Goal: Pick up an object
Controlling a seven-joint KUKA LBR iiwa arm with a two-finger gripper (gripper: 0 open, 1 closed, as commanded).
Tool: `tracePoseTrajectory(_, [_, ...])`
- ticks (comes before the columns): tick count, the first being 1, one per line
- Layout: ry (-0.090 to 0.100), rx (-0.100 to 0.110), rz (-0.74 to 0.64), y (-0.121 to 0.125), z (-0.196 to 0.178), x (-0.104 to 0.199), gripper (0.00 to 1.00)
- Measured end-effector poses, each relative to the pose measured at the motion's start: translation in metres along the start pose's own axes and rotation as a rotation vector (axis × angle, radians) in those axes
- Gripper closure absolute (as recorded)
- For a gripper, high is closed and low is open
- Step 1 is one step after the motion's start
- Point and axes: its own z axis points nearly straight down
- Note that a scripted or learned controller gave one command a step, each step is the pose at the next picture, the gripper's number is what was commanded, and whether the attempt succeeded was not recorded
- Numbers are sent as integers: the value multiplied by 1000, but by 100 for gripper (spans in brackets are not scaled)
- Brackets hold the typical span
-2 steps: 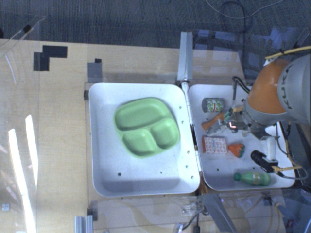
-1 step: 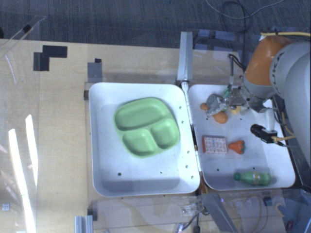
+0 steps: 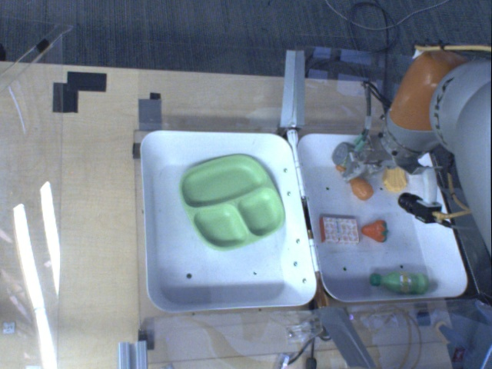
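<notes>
Gripper (image 3: 355,164) state cannot be told; it is poised low in the right bin (image 3: 446,261), just above an orange ball (image 3: 362,189). Nothing is seen lifted, so the pickup is judged not yet done.

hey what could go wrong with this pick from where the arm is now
The gripper hangs right above the orange object, with the yellow object close beside it, so it may nudge or catch the wrong one. Both sit near the right bin's far wall, which leaves little room to close in. A small rounded piece like the orange one might also slip out.
</notes>
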Motion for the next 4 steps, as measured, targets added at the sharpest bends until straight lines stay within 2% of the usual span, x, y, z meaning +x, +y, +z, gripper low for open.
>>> tracePoseTrajectory(1, [-7, -13, -69, 23, -161, 57, 100])
tracePoseTrajectory(2, [-8, -12, -417, 14, -165, 75, 100])
tracePoseTrajectory(3, [-8, -11, -417, 14, -165, 75, 0])
tracePoseTrajectory(4, [-7, -9, -381, 22, -28, 39, 0])
